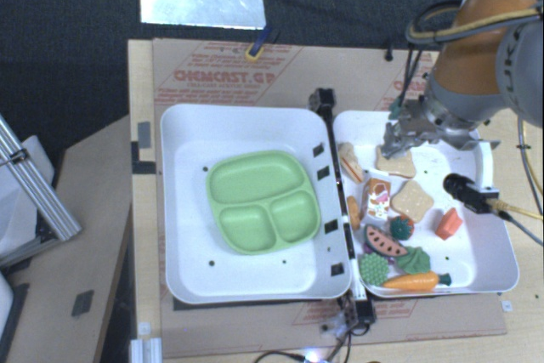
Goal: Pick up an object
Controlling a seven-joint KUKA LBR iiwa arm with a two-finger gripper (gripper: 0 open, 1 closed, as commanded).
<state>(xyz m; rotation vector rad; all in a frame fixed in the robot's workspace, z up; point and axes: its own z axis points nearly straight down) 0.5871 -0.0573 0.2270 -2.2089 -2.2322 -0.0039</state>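
**A:** Claw first: the grey two-finger gripper hangs low over the far part of the right-hand shallow white bin, its tips right at the far edge of a tan toy bread slice. Whether those tips are spread or closed I cannot tell; they blur into one dark clump from this angle.

**B:** So is it holding the slice?

**A:** I see nothing gripped. The slice lies flat on the bin floor, just on the near side of the tips, perhaps touching them.

**B:** What else is within reach?

**A:** A second tan bread slice sits nearer and slightly right. Left of it stands a small printed carton, and a pale bun-like piece rests along the left wall. Further toward the near edge lie a watermelon wedge, a green leafy toy, an orange plastic carrot and a red-orange block.

**B:** And the left bin?

**A:** That left white bin holds a green three-compartment tray, well apart from the claw.

**B:** Then the coming move?

**A:** My judgement: the first slice is the likeliest target, being directly beneath and a touch nearer than the tips. Its long axis runs roughly left to right, so a short shift toward the near side and a straight drop should bracket it.
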